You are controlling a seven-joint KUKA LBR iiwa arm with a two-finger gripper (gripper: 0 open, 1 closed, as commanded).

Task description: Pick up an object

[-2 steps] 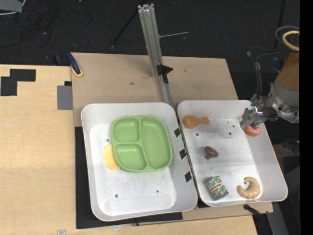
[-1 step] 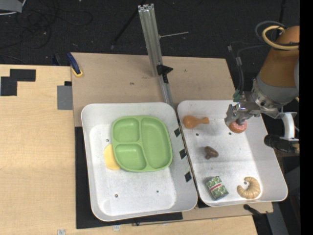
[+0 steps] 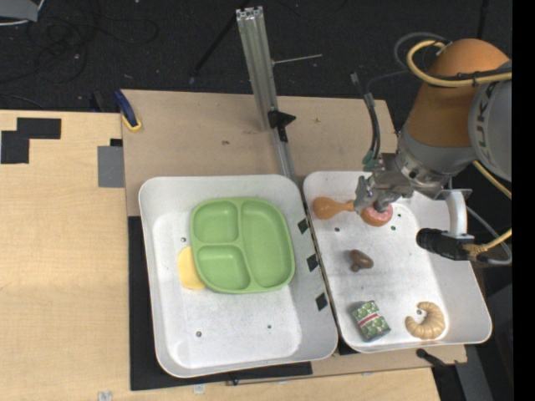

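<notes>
1. At right of centre in the frame, the gripper (image 3: pixel 374 200) hangs low over the upper left part of the right bin (image 3: pixel 468 328), directly above a small pink-red object (image 3: pixel 378 215) lying on the bin floor.
2. Whether its jaws stand apart or together I cannot tell; the wrist body hides them from this slanted view, and nothing can be seen clamped between them.
3. That pink-red object looks like the thing being tried for, judging from how the gripper sits right over it (a judgement, not a certainty).
4. Just left of it lies an orange spoon-shaped piece (image 3: pixel 328 208), its round end toward the bin's left wall, close enough that a descent could nudge it.
5. Lower in the same bin, well apart from the gripper, sit a small brown lump (image 3: pixel 360 261), a green patterned block (image 3: pixel 369 321) near the bottom edge, and a tan croissant-shaped item (image 3: pixel 426 321) at lower right; all lie loose and spread out, which leaves room to reach each one.
6. Across in the left bin (image 3: pixel 167 332), a green divided plate (image 3: pixel 242 245) rests flat, partly covering a yellow piece (image 3: pixel 187 270) that pokes out at its left edge.
7. My reading is that the pick is at the grasp stage, with no lift yet evident.
</notes>
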